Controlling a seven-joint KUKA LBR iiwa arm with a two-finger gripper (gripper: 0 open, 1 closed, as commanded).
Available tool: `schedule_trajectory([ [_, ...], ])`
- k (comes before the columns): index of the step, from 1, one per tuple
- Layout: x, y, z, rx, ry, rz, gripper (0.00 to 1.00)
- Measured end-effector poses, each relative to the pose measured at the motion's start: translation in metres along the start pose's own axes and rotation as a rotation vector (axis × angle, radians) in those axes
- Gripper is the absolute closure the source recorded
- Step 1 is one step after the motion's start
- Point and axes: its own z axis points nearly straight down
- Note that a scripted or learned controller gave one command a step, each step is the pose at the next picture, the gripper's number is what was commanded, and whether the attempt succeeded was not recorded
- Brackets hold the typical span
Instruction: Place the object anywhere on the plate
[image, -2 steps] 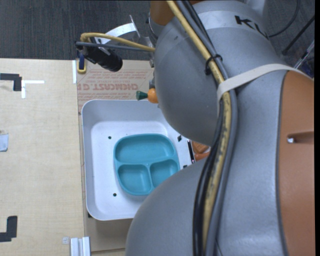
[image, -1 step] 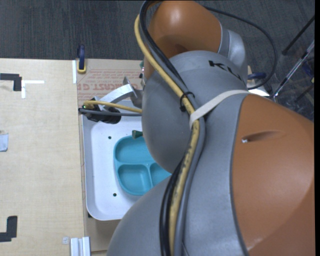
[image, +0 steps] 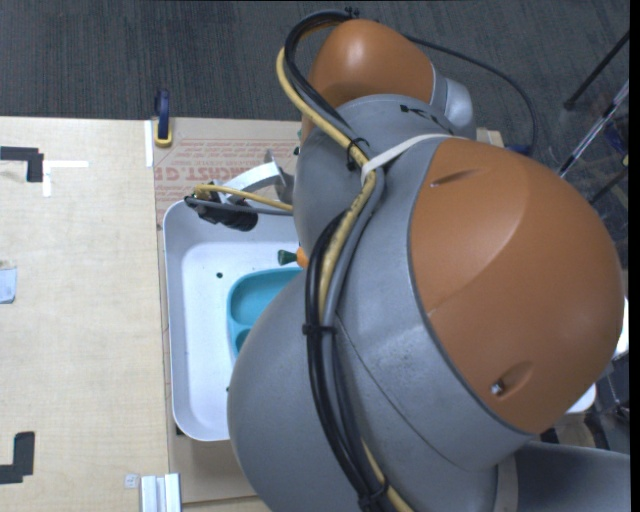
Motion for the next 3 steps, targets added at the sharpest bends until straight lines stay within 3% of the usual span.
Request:
schedule_trajectory([
  [1,0.048,-0.03,-0.128,0.0,0.008,-0.022,1.0],
  [3,0.049,-0.025,-0.143,-0.006,0.007,-0.019,1.0],
])
